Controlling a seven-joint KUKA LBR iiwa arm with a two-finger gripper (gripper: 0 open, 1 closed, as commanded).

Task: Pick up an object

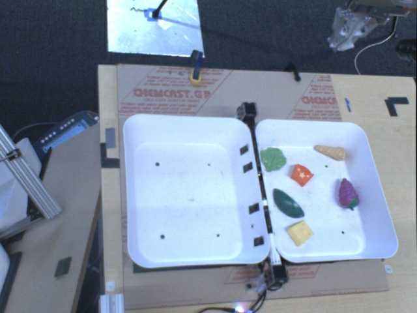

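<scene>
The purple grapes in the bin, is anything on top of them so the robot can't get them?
Nothing visible. The purple grapes lie uncovered in the right bin, apart from the other toys. The gripper is beyond the bench.

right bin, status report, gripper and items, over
Gripper up at top right, off the bins. Right bin: green leafy piece, orange piece, purple grapes, untouched. Nothing blocking them.

The single camera is fixed above the bench [273, 90] and looks down at a slant. The far edge of the bench lies toward the top of the frame, the near edge toward the bottom. The view is wide: the left bin [140, 132] and the right bin [374, 165] both fit at centre. Dark floor [52, 38] fills the upper frame.
</scene>
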